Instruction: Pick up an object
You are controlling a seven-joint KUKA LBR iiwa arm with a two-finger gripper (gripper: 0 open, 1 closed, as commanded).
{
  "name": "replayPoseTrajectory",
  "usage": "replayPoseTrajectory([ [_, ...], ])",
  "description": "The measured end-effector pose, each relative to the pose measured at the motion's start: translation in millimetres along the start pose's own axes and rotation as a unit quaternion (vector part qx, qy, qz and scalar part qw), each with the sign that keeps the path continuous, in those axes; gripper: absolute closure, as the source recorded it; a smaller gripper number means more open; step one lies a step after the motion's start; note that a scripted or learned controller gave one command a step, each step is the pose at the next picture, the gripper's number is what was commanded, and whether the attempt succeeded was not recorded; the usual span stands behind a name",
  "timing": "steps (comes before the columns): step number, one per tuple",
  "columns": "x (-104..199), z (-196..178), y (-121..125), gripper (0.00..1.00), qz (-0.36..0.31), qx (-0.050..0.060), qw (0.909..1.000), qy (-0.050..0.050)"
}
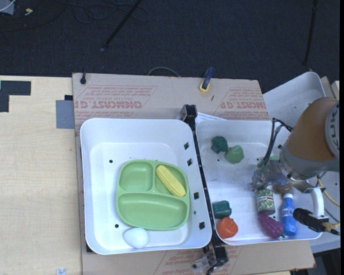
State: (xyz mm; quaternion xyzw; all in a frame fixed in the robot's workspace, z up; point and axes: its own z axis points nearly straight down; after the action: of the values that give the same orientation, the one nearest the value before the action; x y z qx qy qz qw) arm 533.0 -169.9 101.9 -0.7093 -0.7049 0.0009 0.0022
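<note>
My gripper is low in the right bin, at its right side, under the orange-banded wrist. Just in front of it stands a small bottle with a green label, very close to or touching the gripper. A blue bottle and a purple fruit-like piece lie beside that bottle. Farther left in this bin are an orange-red piece, a dark green piece, another dark green piece and a light green one.
The left bin holds a green divided plate with a yellow corn cob in one compartment. A white egg-shaped object lies in front of the plate. A black divider runs between the bins.
</note>
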Motion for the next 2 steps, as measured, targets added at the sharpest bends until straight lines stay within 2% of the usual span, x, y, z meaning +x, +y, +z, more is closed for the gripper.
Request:
replayPoseTrajectory([
  [1, 4, -61, -4, 1.00, -0.003, -0.004, 1.0000, -0.001],
  [2, 5, -106, 3, 1.00, -0.004, -0.003, 1.0000, -0.001],
])
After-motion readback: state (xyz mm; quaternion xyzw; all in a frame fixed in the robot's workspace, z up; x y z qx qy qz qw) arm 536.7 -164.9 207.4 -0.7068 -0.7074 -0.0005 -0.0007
